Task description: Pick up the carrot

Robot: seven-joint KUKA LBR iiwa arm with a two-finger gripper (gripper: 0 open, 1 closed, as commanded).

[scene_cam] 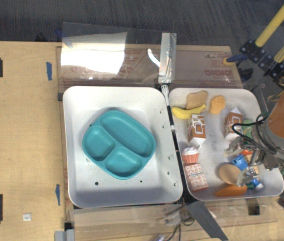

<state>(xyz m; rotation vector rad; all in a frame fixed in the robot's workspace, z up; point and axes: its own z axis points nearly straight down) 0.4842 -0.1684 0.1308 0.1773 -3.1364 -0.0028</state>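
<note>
At the near edge of the right bin (270, 115), the carrot (231, 190) is seen lying flat on its side against the front wall, orange and tapered, just in front of a round tan piece (228, 173). The gripper (246, 170) is held low over this near right corner, just above and beside the carrot, presumably because the pick is aimed there; whether the jaws are wide or narrow cannot be told, since wires and blue parts crowd them, and nothing is seen held between them. Toward the bin's left side, small red-and-white cartons (196, 176) are laid in a loose column. Farther back, a banana (187, 112), a tan bread-like piece (196, 99) and an orange nugget (217, 103) are gathered near the far wall. In the left bin (77, 109), a teal divided tray (119, 143) is set alone, well apart from the carrot. The grasp is judged not yet made.
</note>
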